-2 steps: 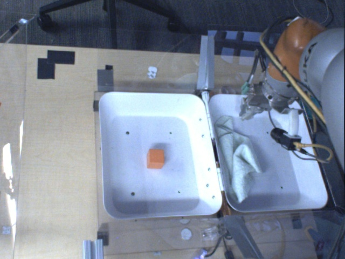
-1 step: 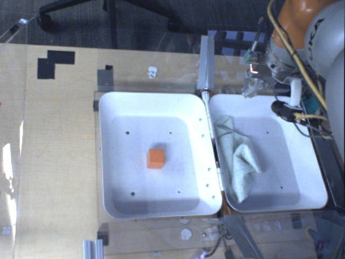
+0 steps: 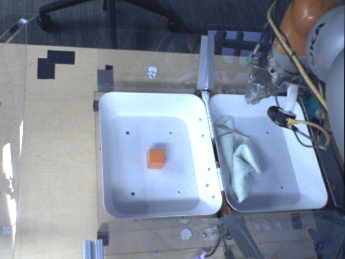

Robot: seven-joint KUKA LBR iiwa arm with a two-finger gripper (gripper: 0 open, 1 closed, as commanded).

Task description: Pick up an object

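Observation:
An orange cube (image 3: 156, 158) rests on the floor of the left white bin (image 3: 116, 144), near its middle. A crumpled pale cloth (image 3: 241, 161) lies in the left part of the right white bin (image 3: 302, 193). My gripper (image 3: 255, 94) hangs over the back edge of the right bin, up and to the right of the cloth and well apart from it. Nothing shows between its fingers.
A metal divider bar (image 3: 205, 63) runs back from between the two bins. Black cables (image 3: 302, 128) loop down from the wrist over the right bin's right side. The wooden bench (image 3: 54, 144) extends to the left. A chair base (image 3: 108, 4) stands behind the bench.

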